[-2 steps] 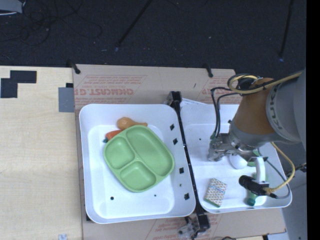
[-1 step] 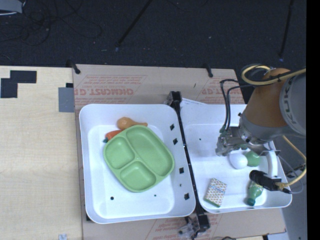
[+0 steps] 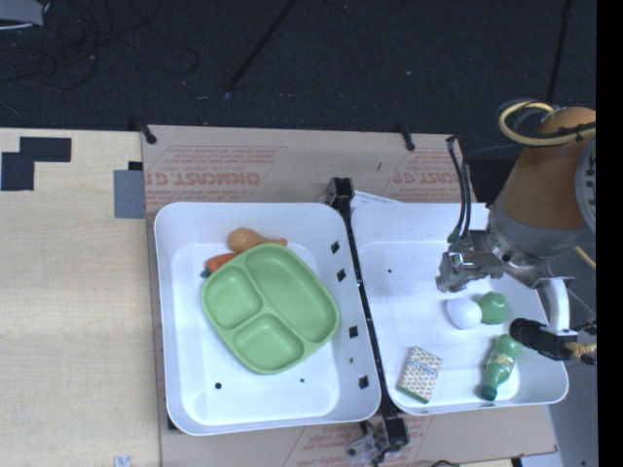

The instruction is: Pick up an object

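Smooth, slightly glossy white plastic for both bins (image 3: 185,261). Matt green plastic for the divided plate (image 3: 269,306). Printed brown cardboard (image 3: 243,168) beneath, dull. Pale wood-look bench top (image 3: 68,290), matt. Shiny metal at the gripper (image 3: 467,269), probably steel.

1. Two bins sit side by side on the bench, the left bin (image 3: 175,358) and the right bin (image 3: 409,261), split by a divider (image 3: 355,300).
2. In the left bin a divided plate (image 3: 270,306) lies near the middle.
3. Behind the plate, partly under its rim, a small toy (image 3: 248,241) pokes out.
4. In the right bin a ball (image 3: 464,312) touches a round object (image 3: 494,306) on its right.
5. Nearer the front edge lie a small packet (image 3: 421,373) and, to its right, a bottle (image 3: 497,366) on its side.
6. The arm (image 3: 540,202) hangs over the right bin's far right part.
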Robot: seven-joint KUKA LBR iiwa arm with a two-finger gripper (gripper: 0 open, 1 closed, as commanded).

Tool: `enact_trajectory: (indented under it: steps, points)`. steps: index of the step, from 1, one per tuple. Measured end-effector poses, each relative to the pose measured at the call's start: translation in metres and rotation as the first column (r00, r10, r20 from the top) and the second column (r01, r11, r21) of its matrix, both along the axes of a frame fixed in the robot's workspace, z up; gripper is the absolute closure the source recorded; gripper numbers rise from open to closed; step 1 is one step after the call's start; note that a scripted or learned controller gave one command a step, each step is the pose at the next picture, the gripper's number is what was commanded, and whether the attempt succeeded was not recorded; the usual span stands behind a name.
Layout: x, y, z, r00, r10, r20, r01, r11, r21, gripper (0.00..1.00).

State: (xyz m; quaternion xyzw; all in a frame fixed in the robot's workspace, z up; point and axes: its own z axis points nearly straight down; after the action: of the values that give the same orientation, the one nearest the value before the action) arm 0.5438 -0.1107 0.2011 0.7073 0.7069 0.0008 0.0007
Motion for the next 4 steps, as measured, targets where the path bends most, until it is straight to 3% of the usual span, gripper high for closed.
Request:
enact_trajectory:
  steps: [1, 3, 4]
  points:
    - [0.004, -0.001, 0.043, 1.0, 0.001, 0.0, -0.001, 1.0, 0.0, 1.0]
    - [0.039, 0.108, 0.037, 1.0, 0.005, -0.004, -0.005, 1.0, 0.001, 1.0]
    - [0.046, 0.16, 0.042, 1.0, 0.004, -0.004, -0.004, 1.0, 0.001, 1.0]
